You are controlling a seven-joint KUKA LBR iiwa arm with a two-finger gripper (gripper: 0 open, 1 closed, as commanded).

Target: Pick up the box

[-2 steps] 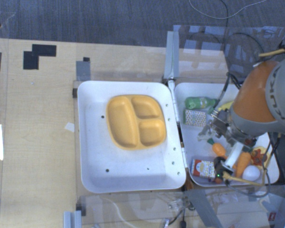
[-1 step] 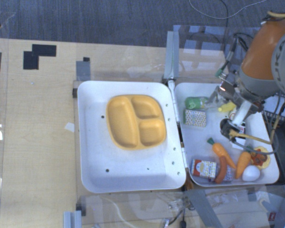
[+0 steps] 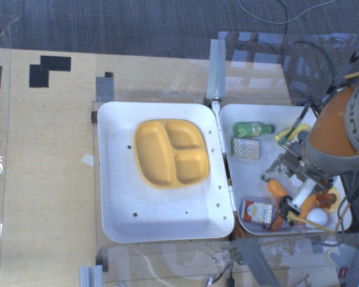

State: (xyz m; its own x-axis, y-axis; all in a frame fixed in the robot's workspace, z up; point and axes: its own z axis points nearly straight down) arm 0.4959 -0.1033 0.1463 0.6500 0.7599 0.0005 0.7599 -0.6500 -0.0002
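**Gripper low in right bin, two box candidates, jaw state unreadable**

You have two box-like things in the right bin. A small speckled box lies flat near the bin's left wall, just below a green bottle that lies on its side. A red-and-white carton lies flat in the near-left corner.

The gripper sits over the bin floor between the two. It is to the right of the speckled box and above the carton in the view, and apart from both. Jaws: you cannot tell from this angle whether they are spread or pressed together.

Clutter to note:
- An orange carrot-like piece lies just beside the gripper, near the carton's upper right corner.
- A second orange piece, a white egg and something red crowd the near-right corner under the arm.
- A yellow item lies to the right of the bottle.

The left bin holds a yellow three-compartment tray.
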